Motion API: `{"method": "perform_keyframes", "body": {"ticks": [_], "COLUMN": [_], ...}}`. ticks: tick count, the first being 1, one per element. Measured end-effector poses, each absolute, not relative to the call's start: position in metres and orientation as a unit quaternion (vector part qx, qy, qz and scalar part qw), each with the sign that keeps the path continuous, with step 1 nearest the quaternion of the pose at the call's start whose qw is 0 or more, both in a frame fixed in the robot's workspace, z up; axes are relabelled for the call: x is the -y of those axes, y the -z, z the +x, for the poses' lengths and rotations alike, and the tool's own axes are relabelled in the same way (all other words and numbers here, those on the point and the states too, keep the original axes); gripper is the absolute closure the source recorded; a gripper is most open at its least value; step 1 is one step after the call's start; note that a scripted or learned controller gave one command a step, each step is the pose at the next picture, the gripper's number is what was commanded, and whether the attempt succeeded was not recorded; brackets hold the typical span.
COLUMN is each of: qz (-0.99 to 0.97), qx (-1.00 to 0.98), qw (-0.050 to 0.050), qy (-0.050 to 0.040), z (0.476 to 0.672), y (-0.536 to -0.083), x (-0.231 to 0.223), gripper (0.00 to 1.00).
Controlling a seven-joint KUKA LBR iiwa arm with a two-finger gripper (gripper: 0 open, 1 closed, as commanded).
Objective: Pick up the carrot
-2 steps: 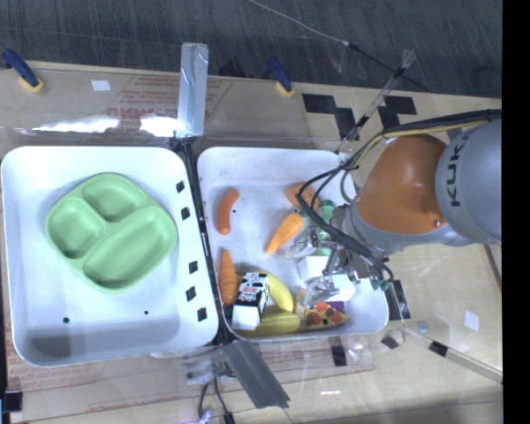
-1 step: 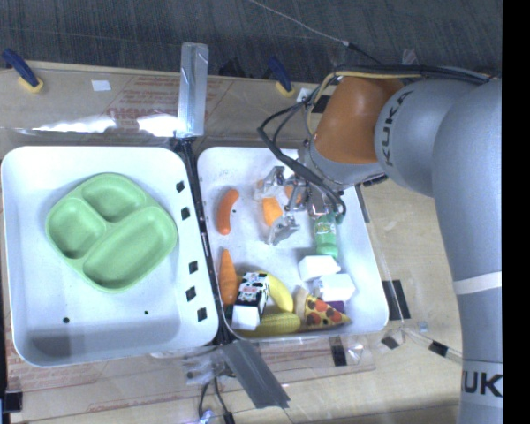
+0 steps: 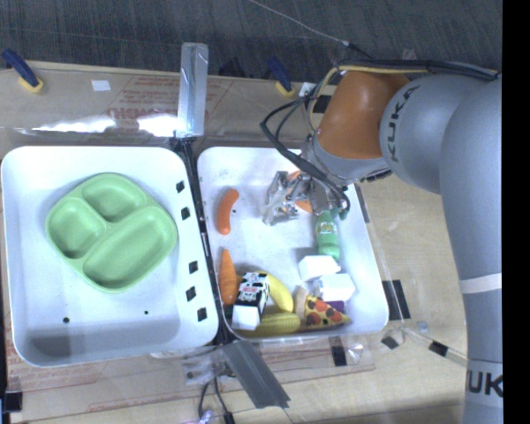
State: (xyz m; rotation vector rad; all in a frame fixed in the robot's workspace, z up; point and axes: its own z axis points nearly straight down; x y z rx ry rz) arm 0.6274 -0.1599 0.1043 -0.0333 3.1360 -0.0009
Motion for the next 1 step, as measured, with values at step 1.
{"method": "perform_keyframes", "body": {"ticks": [1], "qz": [0.119], "qx": [-0.993], "qw": [0.002], "qy": [-0.0003], "z": [0.6301], "y": [-0.1431], "x": [0.0988], "gripper": [1.00]}}
